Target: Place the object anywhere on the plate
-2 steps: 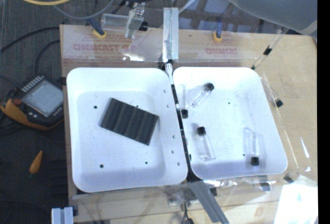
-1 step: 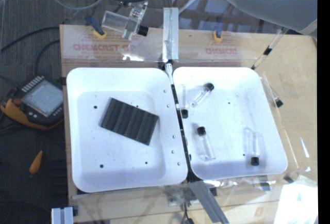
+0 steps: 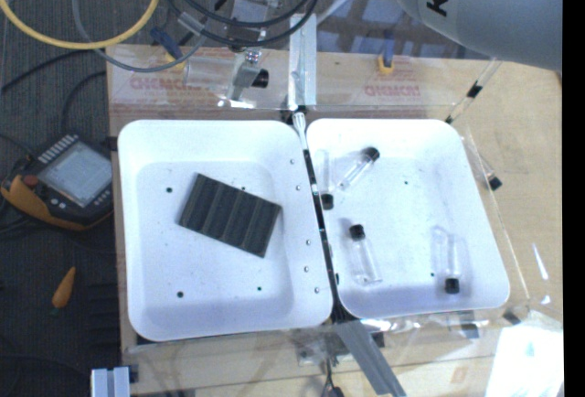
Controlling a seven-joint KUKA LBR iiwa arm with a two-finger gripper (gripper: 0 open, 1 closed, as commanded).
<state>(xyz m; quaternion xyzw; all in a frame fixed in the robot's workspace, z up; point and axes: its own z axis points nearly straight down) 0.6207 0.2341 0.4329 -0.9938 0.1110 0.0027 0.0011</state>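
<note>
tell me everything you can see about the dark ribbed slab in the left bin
The dark ribbed slab is a flat, dark grey rectangle with parallel ridges running across its short side, and looks matte, like rubber or plastic. It lies flat on the floor of the left bin, near the middle, turned at a slant to the bin's walls. Nothing touches it except the bin floor.

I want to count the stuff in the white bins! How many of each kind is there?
Clear little bottles with black caps: 3 (one, another, a third), in the right bin
Dark ribbed plate: 1, in the left bin
Total: 4
</note>
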